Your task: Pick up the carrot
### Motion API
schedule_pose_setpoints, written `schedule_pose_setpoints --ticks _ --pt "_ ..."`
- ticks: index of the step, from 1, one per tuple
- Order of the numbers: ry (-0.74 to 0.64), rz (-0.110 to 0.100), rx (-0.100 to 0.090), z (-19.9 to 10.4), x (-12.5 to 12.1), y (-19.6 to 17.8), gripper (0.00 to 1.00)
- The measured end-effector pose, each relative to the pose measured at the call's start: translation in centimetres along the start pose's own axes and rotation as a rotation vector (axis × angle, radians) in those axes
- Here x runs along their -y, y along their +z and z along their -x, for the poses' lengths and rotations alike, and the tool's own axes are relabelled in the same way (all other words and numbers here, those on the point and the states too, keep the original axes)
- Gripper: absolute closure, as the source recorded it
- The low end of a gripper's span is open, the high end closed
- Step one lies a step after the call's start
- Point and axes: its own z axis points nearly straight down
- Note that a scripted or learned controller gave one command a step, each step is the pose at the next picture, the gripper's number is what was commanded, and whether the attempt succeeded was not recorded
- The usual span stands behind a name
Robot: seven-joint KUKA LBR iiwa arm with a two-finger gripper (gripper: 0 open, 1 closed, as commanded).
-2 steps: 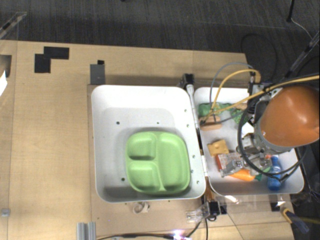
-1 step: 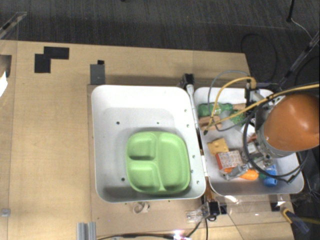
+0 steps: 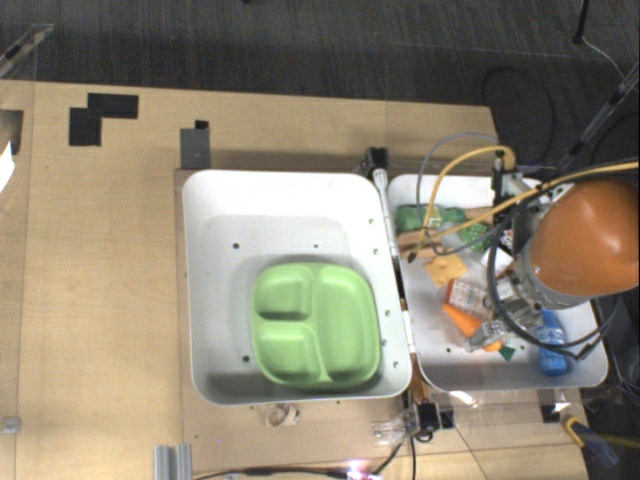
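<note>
You will find the carrot (image 3: 461, 318) lying in the right bin (image 3: 440, 373), just left of the gripper (image 3: 490, 333), close against its tip. Whether the jaws are released or clenched cannot be told. A green divided tray (image 3: 315, 320) occupies the left bin (image 3: 215, 218).

We note even, bright overhead light, soft shadow inside the left bin (image 3: 215, 268), slight overall blur, and a dark floor (image 3: 300, 18) beyond the surface (image 3: 90, 318).
</note>
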Motion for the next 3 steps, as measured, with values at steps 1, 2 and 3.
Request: schedule_pose_setpoints --ticks 1,2,3 --pt "0.0 0.001 0.0 0.0 0.0 0.0 0.0" --pt "0.21 0.014 -0.006 3.4 0.4 1.3 0.0" --pt "0.207 0.002 -0.003 3.6 0.9 0.0 1.0"
